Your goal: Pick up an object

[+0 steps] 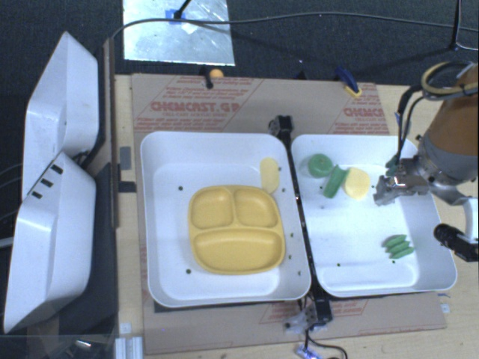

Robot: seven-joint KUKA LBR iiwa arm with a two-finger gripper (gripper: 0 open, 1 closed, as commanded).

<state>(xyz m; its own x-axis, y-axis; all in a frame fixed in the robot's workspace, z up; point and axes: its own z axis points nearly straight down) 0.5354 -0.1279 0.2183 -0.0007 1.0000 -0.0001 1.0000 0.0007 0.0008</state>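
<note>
Yellow piece [358,183], the likely pick, in right bin [359,238], just left of gripper [391,191].
Pale, rounded, smooth-looking; lying flat, touching a green stick [334,181], near a green disc [320,164]. Loose in the bin, apparently for easy grabbing. Gripper low at the bin's far right, seemingly lined up beside the piece; open or closed, cannot tell. Pea pod [398,246] well apart.

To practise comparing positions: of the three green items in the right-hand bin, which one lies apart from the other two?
The green pea pod, alone near the bin's lower right. The round green piece and the green stick sit together at upper left.
</note>
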